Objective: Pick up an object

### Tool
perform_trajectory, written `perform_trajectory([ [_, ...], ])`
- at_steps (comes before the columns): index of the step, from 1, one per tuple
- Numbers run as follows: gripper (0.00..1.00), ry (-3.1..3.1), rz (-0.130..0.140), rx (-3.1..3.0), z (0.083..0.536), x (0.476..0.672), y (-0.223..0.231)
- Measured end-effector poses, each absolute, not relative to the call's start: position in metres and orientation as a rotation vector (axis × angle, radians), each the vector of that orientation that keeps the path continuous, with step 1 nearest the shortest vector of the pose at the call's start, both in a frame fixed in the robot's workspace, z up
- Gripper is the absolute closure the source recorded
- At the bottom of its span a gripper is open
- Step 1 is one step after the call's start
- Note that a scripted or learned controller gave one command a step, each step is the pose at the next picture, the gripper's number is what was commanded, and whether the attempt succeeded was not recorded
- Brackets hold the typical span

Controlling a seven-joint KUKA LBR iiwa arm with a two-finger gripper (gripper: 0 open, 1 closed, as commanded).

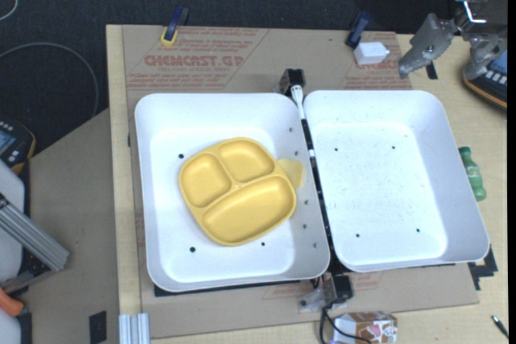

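In the left bin (153,173), a yellow plate (236,191) lies flat, a little toward six o'clock of the bin's middle. It has three compartments: two small ones at its twelve o'clock side and one large one at its six o'clock side. Its three o'clock edge is near the wall that the left bin shares with the right bin (451,173), but does not touch it. A small yellow tab pokes out from under the plate at three o'clock.

My gripper (419,52) hangs at about one o'clock of the scene, beyond the right bin's far corner and over the cardboard (121,93), well apart from the plate. I cannot tell how it stands; it is too small and blurred. Nothing shows in it.

A small white block (371,53) sits on the cardboard just at nine o'clock of my gripper. A blue and yellow clamp (172,26) grips the cardboard's far edge at eleven o'clock. A green thing (472,172) lies just beside the right bin's three o'clock rim.
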State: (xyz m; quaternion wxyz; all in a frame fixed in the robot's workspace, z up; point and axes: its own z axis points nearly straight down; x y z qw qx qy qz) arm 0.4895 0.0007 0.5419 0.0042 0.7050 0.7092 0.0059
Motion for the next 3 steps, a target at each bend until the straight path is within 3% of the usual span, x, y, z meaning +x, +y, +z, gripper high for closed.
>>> perform_trajectory([
  [1, 0.00, 2.229, 0.000, 2.216, 0.535, 0.479, 0.046],
  [2, 1.00, 2.222, 0.004, 2.217, 0.546, 0.480, 0.044],
  [3, 1.00, 2.226, -0.013, 2.226, 0.453, 0.479, 0.054],
])
